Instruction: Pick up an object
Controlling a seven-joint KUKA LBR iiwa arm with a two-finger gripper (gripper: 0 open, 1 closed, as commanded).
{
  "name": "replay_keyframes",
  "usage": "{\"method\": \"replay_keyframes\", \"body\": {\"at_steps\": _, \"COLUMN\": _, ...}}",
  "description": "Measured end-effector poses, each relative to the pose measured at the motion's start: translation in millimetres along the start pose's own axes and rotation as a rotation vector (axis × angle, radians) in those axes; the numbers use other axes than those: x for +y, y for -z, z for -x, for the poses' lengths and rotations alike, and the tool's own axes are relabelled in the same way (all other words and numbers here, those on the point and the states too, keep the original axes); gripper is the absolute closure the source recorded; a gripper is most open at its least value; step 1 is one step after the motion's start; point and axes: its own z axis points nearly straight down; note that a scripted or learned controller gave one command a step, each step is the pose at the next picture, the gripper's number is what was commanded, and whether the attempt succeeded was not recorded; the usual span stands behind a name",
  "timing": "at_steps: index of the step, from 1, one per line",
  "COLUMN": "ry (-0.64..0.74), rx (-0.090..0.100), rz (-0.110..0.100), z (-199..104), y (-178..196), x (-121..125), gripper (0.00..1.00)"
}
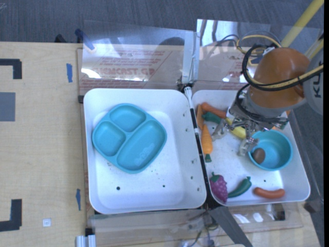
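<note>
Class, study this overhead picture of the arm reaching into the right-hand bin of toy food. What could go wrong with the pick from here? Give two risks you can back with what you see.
1. The gripper hangs among crowded items: a yellow piece sits right by the blue bowl, so a closing grasp may catch the bowl rim or nudge it.
2. The carrot and green piece lie against the bin wall, leaving little room to approach; they may slip away.
</note>
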Motion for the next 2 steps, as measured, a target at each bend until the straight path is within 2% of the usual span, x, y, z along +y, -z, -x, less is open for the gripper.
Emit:
{"method": "replay_keyframes", "body": {"at_steps": 1, "ry": -0.004, "rx": -0.01, "rz": -0.009, "z": 3.3, "y": 14.1, "x": -2.2, "gripper": 1.0}}
{"method": "replay_keyframes", "body": {"at_steps": 2, "ry": -0.004, "rx": -0.009, "rz": -0.007, "z": 3.4, "y": 12.9, "x": -1.5, "gripper": 0.0}}
